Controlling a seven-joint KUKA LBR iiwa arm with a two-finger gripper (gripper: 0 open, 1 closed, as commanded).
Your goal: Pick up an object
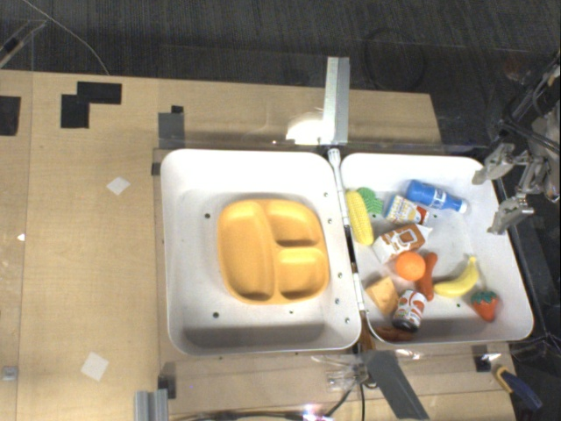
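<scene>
"Since no object has been named, which one should be taken?"

"The blue bottle (436, 196) is suggested. It lies on its side in the right bin (517, 318), near the end effector (510, 196) and level with it, on the side toward the bin's middle, with bare floor between the two."

"How is it expected to handle?"

"It is judged light and stiff, but smooth and round, so it may roll or slip. It would best be gripped across the middle of the body, not at the white cap end."

"Is anything pressed against it?"

"A small juice carton (404, 210) is seen just beside it, on the side away from the end effector. Farther off that way a corn cob (358, 216) lies by the bin wall."

"And nearer the front?"

"A banana (461, 279) and a strawberry (484, 303) lie forward of the end effector, an orange (409, 266) farther in. All are softer or rounder, and are judged poorer choices."

"What state is the end effector in?"

"Whether it is apart or closed cannot be told; nothing is seen held in it. It hangs over the bin's outer rim."
</scene>
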